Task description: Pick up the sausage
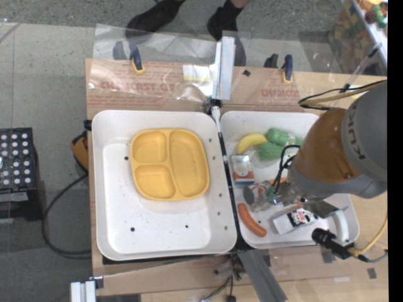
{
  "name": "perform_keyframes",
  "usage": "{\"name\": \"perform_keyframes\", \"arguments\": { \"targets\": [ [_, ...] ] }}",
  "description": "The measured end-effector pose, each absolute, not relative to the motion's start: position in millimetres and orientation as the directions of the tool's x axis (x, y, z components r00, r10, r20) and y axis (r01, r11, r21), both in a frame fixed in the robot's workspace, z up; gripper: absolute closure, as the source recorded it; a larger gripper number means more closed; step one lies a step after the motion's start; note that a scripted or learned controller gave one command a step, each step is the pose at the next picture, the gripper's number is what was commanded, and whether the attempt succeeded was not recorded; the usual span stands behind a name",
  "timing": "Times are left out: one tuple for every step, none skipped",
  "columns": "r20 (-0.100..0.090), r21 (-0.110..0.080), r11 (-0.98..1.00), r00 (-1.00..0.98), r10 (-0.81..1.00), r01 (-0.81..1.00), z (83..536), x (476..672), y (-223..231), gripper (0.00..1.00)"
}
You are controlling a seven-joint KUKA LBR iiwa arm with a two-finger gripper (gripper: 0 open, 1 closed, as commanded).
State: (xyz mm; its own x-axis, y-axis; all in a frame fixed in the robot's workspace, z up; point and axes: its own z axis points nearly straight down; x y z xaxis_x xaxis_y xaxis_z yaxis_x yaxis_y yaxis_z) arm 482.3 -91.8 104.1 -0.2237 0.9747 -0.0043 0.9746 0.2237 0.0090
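Observation:
The sausage point(250, 220), reddish-orange and slightly curved, lies near the front left corner of the right bin point(230, 187). My gripper point(257, 195) hangs low in that bin, just behind and above the sausage, and nothing can be seen in it. The grey arm with its orange band point(327, 150) reaches in from the right and hides much of the bin's right half.
Behind the gripper lie a yellow banana point(250, 143), green pieces point(274, 143) and a small packet point(242, 167). A white labelled object point(293, 219) sits just right of the sausage. The left bin point(113, 219) holds a yellow divided plate point(170, 163).

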Motion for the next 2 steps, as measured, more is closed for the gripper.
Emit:
{"name": "perform_keyframes", "arguments": {
  "targets": [
    [-0.012,0.010,0.218,-0.218,0.976,0.976,105,482.2,-97,0.00],
    [-0.003,-0.002,0.234,-0.234,0.972,0.972,92,576.1,-129,0.00]
  ]
}}
